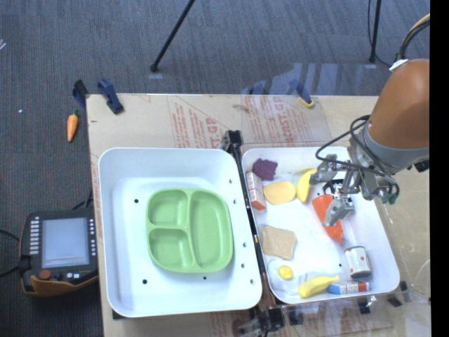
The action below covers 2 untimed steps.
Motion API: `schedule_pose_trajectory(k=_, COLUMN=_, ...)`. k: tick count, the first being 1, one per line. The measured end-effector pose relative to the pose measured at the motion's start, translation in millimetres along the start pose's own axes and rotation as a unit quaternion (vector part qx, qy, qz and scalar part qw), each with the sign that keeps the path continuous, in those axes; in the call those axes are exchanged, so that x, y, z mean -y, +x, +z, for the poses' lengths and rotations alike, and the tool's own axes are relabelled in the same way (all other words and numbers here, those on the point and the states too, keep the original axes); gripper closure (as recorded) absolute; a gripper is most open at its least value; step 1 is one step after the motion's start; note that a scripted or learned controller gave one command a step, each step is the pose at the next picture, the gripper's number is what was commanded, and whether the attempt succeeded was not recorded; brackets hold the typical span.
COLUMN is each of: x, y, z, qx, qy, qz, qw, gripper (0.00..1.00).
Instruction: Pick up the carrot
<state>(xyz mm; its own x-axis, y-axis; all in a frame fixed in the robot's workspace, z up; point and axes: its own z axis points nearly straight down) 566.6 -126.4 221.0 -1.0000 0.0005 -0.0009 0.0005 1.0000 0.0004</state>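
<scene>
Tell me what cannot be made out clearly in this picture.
1. Orange tapered carrot, camera view: the gripper above covers part of it.
2. Contact between gripper and carrot: hidden by the gripper's own body.
3. Small silver metal can, camera view: label too small to read.

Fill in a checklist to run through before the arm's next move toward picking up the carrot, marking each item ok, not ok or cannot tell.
1. Target candidate found: an orange wedge lies in the right bin. Ok.
2. Target identity: a small carrot also lies on the floor left of the bench, so which one is meant: cannot tell.
3. Tool position: the tool is over the orange wedge's upper part. Ok.
4. Grip on the wedge: cannot tell.
5. Neighbours: the yellow piece and the can lie apart from the wedge. Ok.
</scene>
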Motion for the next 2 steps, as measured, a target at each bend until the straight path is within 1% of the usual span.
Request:
schedule_pose_trajectory(k=1, x=86, y=-21, z=136, qx=-0.002, qy=-0.001, qz=0.122, qw=0.9925, gripper=0.0)
schedule_pose_trajectory(k=2, x=83, y=-24, z=124, qx=0.001, qy=-0.001, qz=0.119, qw=0.9929, gripper=1.0)
